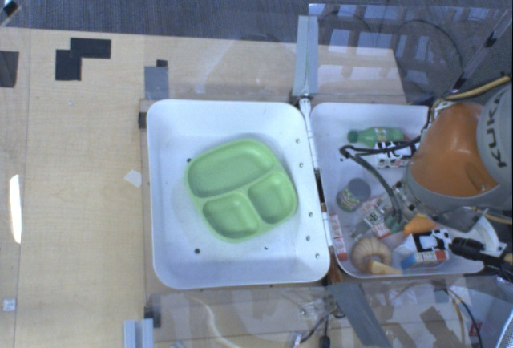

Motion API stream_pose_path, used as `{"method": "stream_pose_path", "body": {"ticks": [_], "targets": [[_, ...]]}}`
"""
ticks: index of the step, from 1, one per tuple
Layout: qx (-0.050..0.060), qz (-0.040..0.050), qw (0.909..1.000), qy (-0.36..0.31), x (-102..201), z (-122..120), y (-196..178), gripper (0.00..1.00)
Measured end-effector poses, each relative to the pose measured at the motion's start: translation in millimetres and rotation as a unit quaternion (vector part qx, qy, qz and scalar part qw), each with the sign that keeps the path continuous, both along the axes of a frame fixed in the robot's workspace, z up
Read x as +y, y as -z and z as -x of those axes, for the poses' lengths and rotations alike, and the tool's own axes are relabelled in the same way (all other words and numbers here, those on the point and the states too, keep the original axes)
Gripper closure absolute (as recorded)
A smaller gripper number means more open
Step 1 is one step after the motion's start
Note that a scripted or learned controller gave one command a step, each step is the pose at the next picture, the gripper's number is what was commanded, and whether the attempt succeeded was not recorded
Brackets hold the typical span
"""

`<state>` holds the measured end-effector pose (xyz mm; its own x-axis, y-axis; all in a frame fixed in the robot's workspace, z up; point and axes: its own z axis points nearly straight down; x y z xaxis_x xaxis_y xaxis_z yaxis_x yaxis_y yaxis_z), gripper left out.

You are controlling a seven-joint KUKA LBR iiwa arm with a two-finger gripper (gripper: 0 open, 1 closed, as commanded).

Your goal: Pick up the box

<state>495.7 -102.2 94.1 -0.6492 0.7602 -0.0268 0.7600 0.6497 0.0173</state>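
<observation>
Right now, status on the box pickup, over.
Arm over right bin, gripper hidden. Small box lies among clutter, not held. Bottle and shell crowd it.

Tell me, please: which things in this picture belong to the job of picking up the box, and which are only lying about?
Belong to the job:
- small box, in the right bin
- arm, over that bin

Only lying about:
- green divided plate, in the left bin
- green bottle
- round tin
- shell-like thing

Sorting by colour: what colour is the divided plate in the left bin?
Light green plate, camera view.
</observation>
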Motion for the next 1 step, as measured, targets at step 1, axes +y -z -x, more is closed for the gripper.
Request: {"method": "stream_pose_path", "body": {"ticks": [1], "targets": [[-0.003, -0.0075, 0.9851, 0.172, 6.5, -1.1, 0.0, 0.0]]}}
